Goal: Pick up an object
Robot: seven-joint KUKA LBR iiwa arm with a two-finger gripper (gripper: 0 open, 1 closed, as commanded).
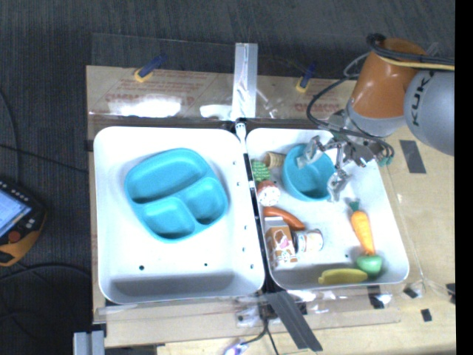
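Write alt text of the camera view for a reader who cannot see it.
A grey robot arm's tool hangs over a blue cup in the right white bin, among toy foods including a carrot. The left bin holds a blue divided tray.

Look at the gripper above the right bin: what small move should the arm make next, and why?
Probably lower straight down: the gripper hovers over the blue cup at its right rim, with nothing seen between its fingers. The carrot lies just below it in the view, another near target.

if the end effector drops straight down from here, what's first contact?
Most likely the blue bowl: the end effector hangs over its right rim. Depth is unclear from this slant, so it might just miss it.
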